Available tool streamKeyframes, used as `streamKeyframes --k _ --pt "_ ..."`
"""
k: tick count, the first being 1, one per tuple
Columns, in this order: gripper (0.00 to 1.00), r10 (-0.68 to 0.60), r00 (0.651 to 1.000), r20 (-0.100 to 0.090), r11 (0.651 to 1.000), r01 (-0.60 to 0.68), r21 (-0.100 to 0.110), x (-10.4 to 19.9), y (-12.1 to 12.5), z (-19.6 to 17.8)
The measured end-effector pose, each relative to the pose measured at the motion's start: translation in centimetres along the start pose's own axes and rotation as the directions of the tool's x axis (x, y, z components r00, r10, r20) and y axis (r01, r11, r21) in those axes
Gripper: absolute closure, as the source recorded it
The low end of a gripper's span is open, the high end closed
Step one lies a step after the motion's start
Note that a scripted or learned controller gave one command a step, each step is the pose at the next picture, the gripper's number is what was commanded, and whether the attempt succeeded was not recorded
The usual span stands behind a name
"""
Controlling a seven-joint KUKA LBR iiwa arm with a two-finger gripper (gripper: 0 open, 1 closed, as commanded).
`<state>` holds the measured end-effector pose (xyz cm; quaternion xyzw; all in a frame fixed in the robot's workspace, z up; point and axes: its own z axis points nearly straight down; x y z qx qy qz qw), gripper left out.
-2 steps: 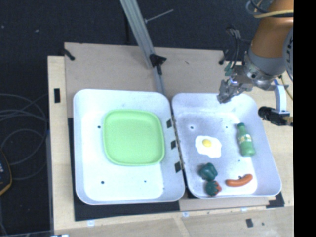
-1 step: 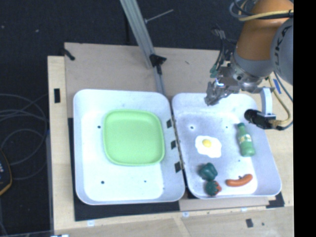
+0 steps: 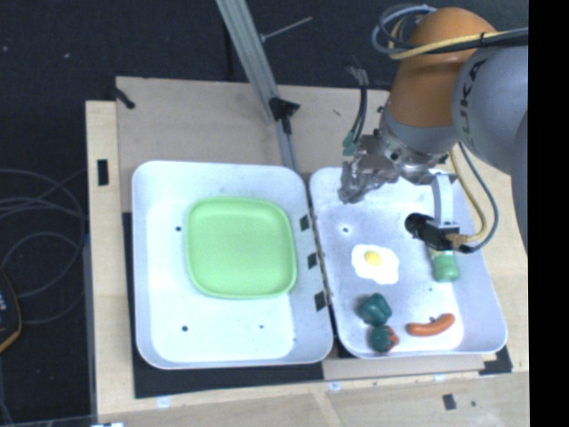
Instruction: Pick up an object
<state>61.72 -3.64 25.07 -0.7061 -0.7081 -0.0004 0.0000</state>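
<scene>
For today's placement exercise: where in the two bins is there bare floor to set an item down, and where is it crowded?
Free: the left bin floor around the green plate, and the right bin between the gripper and the fried egg. Crowded: the near right corner, with green pepper, sausage and green block.

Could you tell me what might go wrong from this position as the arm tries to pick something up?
1. The gripper hovers over the bare far corner of the right bin, apart from every object; closing here would likely grab nothing.
2. The green pepper and the small green-and-red piece sit close together near the bin's front wall, so a grasp there may nudge one aside.
3. The fried egg lies flat, so fingers may slip over it.
</scene>
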Motion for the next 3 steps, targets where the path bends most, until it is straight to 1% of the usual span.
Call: streamKeyframes --k 1,2,3 --pt "1.0 0.0 1.0 -0.001 1.0 0.0 -0.001 5.1 -1.8 -0.6" --pt "1.0 -0.001 1.0 -0.001 1.0 0.001 -0.001 9.8 -3.0 -1.0" --pt "0.0 0.003 1.0 0.0 1.0 -0.003 0.0 9.6 -3.0 -1.0"
